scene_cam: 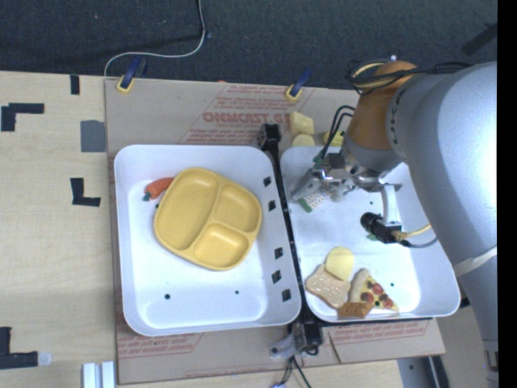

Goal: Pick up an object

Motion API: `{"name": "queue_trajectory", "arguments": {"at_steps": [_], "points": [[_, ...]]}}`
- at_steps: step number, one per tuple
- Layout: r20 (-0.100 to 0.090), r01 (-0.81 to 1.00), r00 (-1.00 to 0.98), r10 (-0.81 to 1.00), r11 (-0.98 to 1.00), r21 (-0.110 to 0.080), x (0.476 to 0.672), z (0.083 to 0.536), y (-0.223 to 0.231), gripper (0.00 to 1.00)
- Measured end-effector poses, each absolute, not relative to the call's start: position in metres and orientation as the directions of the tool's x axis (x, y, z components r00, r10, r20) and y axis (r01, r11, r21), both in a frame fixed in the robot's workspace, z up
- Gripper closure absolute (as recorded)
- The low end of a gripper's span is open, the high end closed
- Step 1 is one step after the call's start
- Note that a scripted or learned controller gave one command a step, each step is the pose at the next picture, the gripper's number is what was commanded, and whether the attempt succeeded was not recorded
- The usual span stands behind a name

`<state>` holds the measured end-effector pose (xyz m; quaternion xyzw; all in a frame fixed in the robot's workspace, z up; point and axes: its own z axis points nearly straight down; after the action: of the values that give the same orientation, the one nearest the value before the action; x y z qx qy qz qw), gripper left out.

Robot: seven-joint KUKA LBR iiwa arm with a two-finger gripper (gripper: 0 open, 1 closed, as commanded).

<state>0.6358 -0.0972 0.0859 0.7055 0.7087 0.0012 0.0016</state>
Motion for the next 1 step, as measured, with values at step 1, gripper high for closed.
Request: {"name": "queue_trajectory", "arguments": {"at_steps": [1], "points": [[0.001, 1.0, -0.002, 1.0, 0.002, -0.012, 0.6306, 0.0943, -0.0986, 1.0]]}}
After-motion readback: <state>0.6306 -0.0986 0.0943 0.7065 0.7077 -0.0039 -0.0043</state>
